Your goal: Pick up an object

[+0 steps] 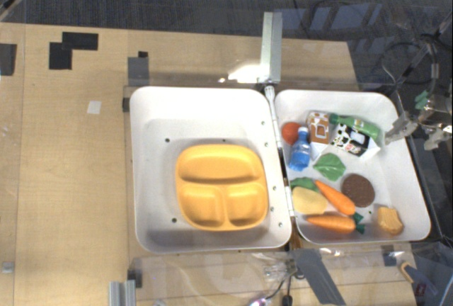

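Observation:
The right bin (414,177) holds several toy foods. Among them are a red ball (290,132), a blue bottle (301,151), a small brown box (320,125), a black-and-white carton (352,140) and a green leaf shape (330,166). Nearer the front lie a brown disc (358,189), two carrots (335,197) (331,222), a pale yellow piece (308,201) and a tan chunk (389,220). My gripper (419,126) hangs at the bin's right rim, to the right of the carton and apart from every object, with nothing seen in it.
The left bin (152,156) holds a yellow divided tray (221,184). A metal post (272,49) stands behind the ridge between the bins. Cables (403,60) trail at the back right. Wooden bench surface lies to the left.

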Robot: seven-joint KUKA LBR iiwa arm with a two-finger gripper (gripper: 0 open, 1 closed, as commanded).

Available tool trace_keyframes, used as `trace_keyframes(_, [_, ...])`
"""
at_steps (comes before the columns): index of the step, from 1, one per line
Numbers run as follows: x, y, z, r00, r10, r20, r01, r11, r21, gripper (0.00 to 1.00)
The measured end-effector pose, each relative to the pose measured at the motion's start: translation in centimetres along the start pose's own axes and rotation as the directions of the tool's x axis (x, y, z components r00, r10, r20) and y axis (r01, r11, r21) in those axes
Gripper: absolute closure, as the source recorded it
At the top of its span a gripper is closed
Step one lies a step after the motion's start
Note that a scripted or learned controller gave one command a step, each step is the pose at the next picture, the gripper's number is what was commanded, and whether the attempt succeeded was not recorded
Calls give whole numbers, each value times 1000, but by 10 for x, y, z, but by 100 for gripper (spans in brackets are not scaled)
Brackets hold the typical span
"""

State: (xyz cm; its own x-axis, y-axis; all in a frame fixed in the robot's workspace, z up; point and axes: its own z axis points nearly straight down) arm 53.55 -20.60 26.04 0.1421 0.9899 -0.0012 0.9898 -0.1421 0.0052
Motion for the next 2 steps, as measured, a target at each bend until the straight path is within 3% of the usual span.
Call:
trace_keyframes(1, [0,0,0,1000,0,0,0,1000,0,0])
trace_keyframes(2, [54,81,135,1000,-27,0,27,1000,-3,0])
